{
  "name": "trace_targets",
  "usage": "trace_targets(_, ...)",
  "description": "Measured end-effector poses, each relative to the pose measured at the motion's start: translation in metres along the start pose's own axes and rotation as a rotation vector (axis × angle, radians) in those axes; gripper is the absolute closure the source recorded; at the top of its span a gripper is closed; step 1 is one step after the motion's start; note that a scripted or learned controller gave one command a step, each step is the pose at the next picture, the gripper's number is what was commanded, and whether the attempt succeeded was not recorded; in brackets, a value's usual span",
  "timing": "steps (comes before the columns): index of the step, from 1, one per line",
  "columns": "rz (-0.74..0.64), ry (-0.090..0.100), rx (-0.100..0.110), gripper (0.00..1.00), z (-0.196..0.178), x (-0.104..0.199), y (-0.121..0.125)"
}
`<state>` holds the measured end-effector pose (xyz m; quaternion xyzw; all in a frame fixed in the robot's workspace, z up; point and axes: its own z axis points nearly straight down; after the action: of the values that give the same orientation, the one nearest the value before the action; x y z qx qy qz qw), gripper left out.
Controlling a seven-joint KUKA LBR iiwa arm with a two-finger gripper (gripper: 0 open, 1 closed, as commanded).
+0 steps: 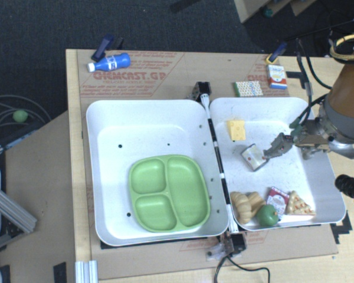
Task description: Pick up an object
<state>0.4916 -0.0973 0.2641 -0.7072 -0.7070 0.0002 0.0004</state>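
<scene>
The end effector hangs low over the right bin, its dark fingers reaching leftward toward a small silvery-grey block. Whether the fingers stand apart or together cannot be told at this angle, and nothing is visibly caught between them. The grey block lies just left of and slightly below the fingertips, tilted on the bin floor, near enough to be touching, though contact is unclear; it looks the likeliest target. To take it well, the fingers would need to straddle its narrow sides squarely and settle right down before closing, since a glancing touch on a tilted block could skid it toward the bin wall.

Up and to the left of the end effector, a yellow cheese-like wedge sits apart from the block, clear of the approach. Well below the end effector, along the near edge of the bin, lie a tan bread-like piece, a green round toy, a red-and-white packet and a pizza-slice toy, bunched together and harder to separate. Farther left, the other bin holds a green divided plate. Beyond both bins, on the table, rest a blue-and-white bottle and two small cards.
</scene>
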Motion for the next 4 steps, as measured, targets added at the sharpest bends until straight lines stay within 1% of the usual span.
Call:
trace_targets(1,0.0,-0.001,-0.001,0.0,0.052,-0.006,0.059)
trace_targets(2,0.001,0.001,0.004,0.0,0.158,-0.017,0.077)
trace_targets(3,0.001,0.001,0.003,0.0,0.18,-0.013,0.074)
trace_targets(4,0.001,0.0,-0.002,1.0,0.169,-0.013,0.075)
